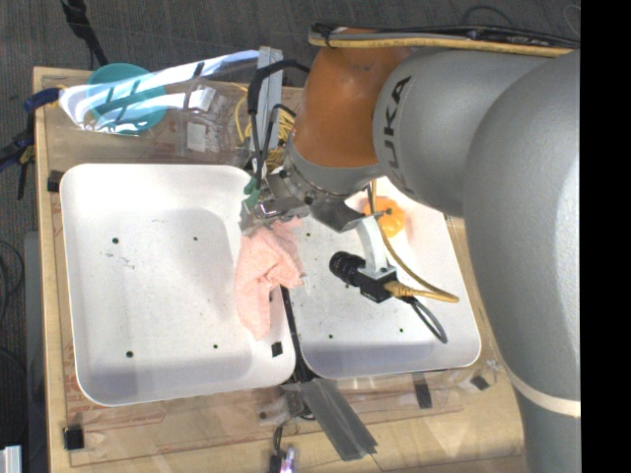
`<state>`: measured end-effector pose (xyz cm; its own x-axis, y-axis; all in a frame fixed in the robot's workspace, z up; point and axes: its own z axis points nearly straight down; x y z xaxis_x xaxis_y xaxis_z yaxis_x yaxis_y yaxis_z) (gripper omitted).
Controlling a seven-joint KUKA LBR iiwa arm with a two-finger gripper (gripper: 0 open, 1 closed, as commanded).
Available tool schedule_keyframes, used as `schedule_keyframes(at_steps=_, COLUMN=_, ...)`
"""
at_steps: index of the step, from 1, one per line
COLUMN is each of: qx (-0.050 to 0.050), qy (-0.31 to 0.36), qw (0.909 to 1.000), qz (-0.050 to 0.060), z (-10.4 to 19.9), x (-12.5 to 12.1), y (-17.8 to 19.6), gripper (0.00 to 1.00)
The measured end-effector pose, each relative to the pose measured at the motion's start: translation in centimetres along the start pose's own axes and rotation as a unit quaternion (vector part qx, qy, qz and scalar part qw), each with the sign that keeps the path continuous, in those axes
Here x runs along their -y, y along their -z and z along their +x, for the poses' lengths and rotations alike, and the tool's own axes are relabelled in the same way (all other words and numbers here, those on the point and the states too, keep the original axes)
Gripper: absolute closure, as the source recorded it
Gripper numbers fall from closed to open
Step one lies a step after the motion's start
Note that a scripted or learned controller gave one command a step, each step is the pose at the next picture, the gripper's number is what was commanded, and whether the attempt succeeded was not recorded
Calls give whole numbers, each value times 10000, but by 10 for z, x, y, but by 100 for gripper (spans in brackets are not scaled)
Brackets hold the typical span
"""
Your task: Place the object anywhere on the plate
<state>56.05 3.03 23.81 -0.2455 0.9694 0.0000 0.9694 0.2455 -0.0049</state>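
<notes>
The left bin (128, 363) and right bin (439, 348) sit side by side on the bench (197, 422). The cloth (261, 279) drapes across their meeting rims, its upper end under the gripper (262, 208). A round thing (393, 221) lies in the right bin. The plate (118, 92) sits behind the left bin.

Wood bench (177, 427) w/ 2 white bins (148, 264) (394, 338) on dk grey carpet (177, 8), cables (79, 23) at left.

Two shallow white bins, left (148, 284) and right (355, 348), sit side by side on a wooden bench (177, 427). An orange item (392, 220) lies in the right bin toward its far side, partly hidden. Crumpled clear plastic (202, 116) lies on the bench beyond the left bin.
</notes>
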Motion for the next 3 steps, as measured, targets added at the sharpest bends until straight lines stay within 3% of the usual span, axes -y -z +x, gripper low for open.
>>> schedule_keyframes(at_steps=1, qx=-2, qy=-1421, qw=9899, qz=10, z=72, x=5, y=-33, gripper=100)
schedule_keyframes(at_steps=2, qx=2, qy=-671, qw=9977, qz=17, z=162, x=-5, y=-64, gripper=100)
schedule_keyframes(at_steps=3, qx=2, qy=-495, qw=9988, qz=5, z=165, x=46, y=-48, gripper=100)
